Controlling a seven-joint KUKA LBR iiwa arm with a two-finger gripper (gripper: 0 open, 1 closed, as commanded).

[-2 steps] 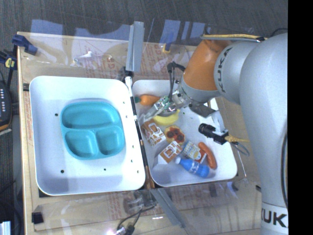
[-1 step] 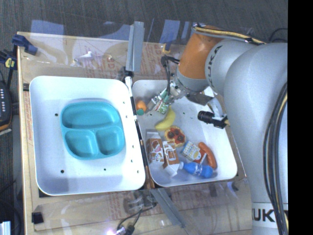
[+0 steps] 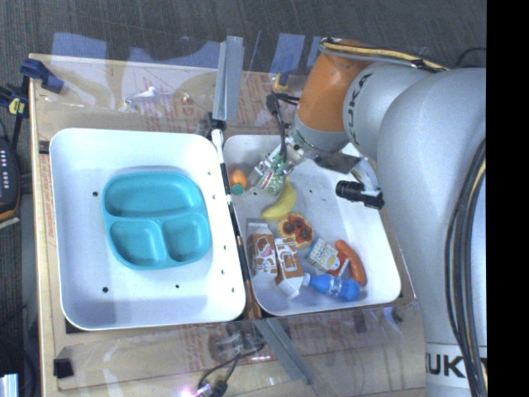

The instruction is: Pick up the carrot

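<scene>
The carrot [image 3: 238, 179] is a small orange piece with a green end. It lies against the left wall of the right bin [image 3: 376, 230], near the bin's far corner. My gripper [image 3: 274, 172] reaches down into that corner, just right of the carrot and just above a yellow banana [image 3: 281, 202]. From this angle I see nothing between the gripper and the carrot, and I cannot tell whether they touch. The orange-banded wrist [image 3: 331, 89] hangs over the bin's far edge.
Also in the right bin are a pizza slice [image 3: 296, 228], two brown snack packets [image 3: 274, 256], a yellow wrapper [image 3: 324, 256], a red-orange sausage-like piece [image 3: 352, 260] and a blue bottle [image 3: 335, 287]. The left bin [image 3: 74, 288] holds a blue divided tray [image 3: 157, 218].
</scene>
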